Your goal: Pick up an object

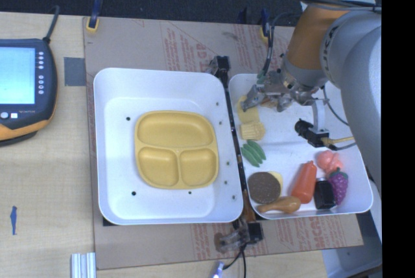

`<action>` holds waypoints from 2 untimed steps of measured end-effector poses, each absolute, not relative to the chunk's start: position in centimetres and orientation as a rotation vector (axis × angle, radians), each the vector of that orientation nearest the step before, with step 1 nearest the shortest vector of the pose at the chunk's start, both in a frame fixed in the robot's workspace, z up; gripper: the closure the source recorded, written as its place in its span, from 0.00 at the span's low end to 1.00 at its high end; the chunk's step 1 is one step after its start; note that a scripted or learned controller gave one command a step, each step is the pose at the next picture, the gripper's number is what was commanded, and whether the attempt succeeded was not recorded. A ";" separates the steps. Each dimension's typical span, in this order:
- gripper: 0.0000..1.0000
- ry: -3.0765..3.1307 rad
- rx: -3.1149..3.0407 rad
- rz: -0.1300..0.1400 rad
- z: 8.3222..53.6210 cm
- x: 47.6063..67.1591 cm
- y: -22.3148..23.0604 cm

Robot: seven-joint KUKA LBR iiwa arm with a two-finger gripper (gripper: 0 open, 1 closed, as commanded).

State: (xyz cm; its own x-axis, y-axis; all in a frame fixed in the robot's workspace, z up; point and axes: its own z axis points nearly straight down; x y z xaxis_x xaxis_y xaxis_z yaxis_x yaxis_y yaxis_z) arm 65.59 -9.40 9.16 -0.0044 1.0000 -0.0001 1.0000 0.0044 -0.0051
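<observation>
While I watch, the gripper [259, 99] hangs low at the right bin's [363, 205] far end, just above pale yellow toy food [250, 125]; I can't tell its grip. Cardboard [188, 43] print reads too faintly.

My gripper [266, 96] hangs over the far left corner of the right bin [363, 204]. Toy food crowds that bin's near end and left wall; its middle floor [285, 140] lies bare. A yellow tray [176, 148] fills the left bin's [107, 140] middle.
</observation>
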 end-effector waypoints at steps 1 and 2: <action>0.00 -2.224 -2.214 0.006 9.2 65.6 -9.4; 0.00 -2.223 -2.215 0.005 9.2 65.6 -9.5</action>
State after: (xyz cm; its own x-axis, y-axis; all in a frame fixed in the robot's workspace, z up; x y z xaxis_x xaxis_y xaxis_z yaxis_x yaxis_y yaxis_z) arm 65.60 -9.48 9.17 -0.0034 1.0000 0.0001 1.0000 0.0034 -0.0048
